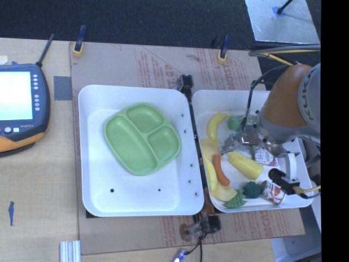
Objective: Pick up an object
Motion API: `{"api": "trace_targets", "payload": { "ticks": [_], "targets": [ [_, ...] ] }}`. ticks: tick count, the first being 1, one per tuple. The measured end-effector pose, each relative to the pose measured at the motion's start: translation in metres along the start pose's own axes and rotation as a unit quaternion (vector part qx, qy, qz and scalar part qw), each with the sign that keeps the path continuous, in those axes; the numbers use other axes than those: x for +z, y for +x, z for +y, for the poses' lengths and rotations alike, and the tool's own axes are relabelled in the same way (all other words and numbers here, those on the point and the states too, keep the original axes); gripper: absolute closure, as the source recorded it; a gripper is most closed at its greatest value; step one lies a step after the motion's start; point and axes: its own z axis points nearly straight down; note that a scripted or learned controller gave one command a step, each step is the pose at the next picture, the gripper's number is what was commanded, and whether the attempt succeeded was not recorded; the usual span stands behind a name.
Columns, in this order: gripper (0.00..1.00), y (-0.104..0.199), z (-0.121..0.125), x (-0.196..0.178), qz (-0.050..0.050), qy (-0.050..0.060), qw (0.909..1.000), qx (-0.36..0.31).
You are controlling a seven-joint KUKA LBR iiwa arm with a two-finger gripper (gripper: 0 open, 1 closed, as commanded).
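The arm point(289, 100) is reaching in over the right-hand bin point(203, 100), and the tool point(235, 142) is hovering low among a crowded pile of toy food; its metal parts are blurring into the clutter, so I cannot tell whether it is released or clenched, and nothing is visibly sitting in its grip. Any of the pile could serve as the task's object: a yellow banana point(216, 123) is lying just up and to the left of the tool, a green piece point(235, 122) is sitting just above it, an orange carrot-like stick point(220, 169) is lying just below and left, and a fat yellow corn-like piece point(245, 165) is resting just below. Farther below the tool, a dark green broccoli point(251, 189) and a lighter green sprig point(234, 201) are crowding the bin's near rim, beside a small labelled packet point(272, 192). The main risk, as I am judging it, is that these items are touching or nearly touching, so a descent here is likely to be landing on two things at once, nudging the rounded corn or banana sideways, or closing on a gap. The smooth, curved plastic is probably prone to slipping out of a pinch. The left bin point(90, 146), holding a green divided plate point(142, 138), is lying well away to the tool's left and is posing no hazard.
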Motion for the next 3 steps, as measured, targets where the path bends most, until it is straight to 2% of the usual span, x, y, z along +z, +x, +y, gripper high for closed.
{"api": "trace_targets", "payload": {
  "ticks": [1, 2, 3],
  "targets": [
    [0.0, 0.023, 0.049, -0.001, -0.001, -0.001, 1.0, 0.0],
    [0.0, -0.001, 0.099, 0.003, 0.003, 0.01, 0.9999, 0.003],
    [0.0, -0.052, -0.006, -0.009, 0.0, 0.0, 1.0, 0.002]
  ]
}}
